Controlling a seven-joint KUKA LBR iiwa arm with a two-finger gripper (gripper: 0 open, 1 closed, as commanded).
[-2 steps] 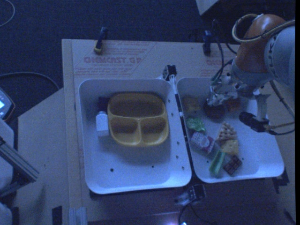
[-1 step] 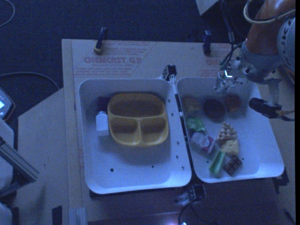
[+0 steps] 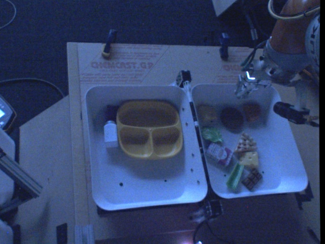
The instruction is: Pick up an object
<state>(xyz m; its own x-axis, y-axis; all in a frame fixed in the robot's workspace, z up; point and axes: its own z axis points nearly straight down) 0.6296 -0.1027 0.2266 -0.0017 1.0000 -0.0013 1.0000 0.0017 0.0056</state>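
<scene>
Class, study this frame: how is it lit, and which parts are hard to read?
Camera view: dim, with a blue cast; the yellow tray in the left bin reads clearly; the small items in the right bin are murky; the gripper is dark and blurred.

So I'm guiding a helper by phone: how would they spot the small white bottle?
Find the left bin, which holds a yellow tray. The bottle sits against that tray's left edge. It is white, and much smaller than the tray.

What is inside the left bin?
In the left bin: a yellow divided tray and a small white bottle at its left edge. Whatever lies beneath the tray is covered.
</scene>
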